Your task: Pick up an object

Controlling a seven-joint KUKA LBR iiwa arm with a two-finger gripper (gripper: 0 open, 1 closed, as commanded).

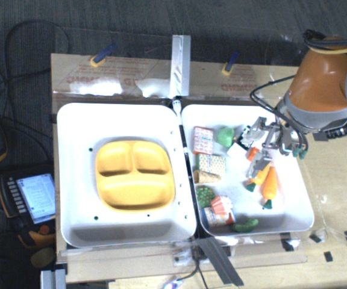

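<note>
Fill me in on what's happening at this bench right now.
A grey-and-orange robot arm reaches in over the right bin, which holds a jumble of toy food. Its gripper hangs above the bin's upper right part, just above a toy carrot; nothing is visibly held. Small boxes and a green piece lie to the gripper's left. The left bin holds a yellow divided tray, untouched.

You've got two white bins: the left bin [71,179] carries a yellow divided tray [135,174]. Just below your gripper [268,142] lies an orange carrot [269,184] with a green tip. Left of the tool sits a green round piece [225,136] and a red-and-white patterned box [203,140]; further below, a dark green pickle [245,224].
</note>
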